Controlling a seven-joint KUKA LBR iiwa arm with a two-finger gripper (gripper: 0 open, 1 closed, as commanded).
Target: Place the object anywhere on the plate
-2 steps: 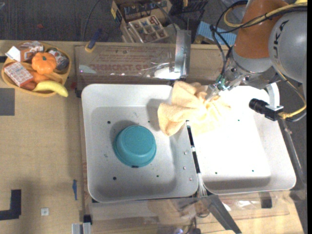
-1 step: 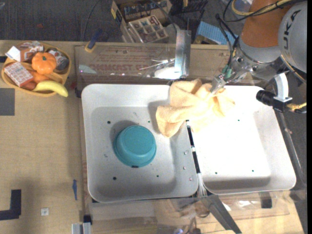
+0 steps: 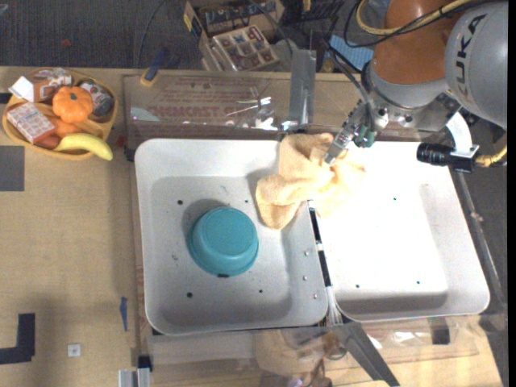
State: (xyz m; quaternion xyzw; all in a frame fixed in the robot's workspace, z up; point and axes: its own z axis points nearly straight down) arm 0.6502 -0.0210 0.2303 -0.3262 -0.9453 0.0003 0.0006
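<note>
Cloth (image 3: pixel 300 182) drapes over the bins' shared rim; gripper (image 3: pixel 332 156) seemingly pinches its top edge. Arm (image 3: pixel 476 35) lettering reads "UKA".

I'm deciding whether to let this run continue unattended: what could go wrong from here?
The yellow cloth is draped over the divider between the left bin and right bin, so it may snag or slip when pulled. The gripper meets only the cloth's upper edge, a weak hold. The teal plate is small, so the cloth could land partly off it.
</note>
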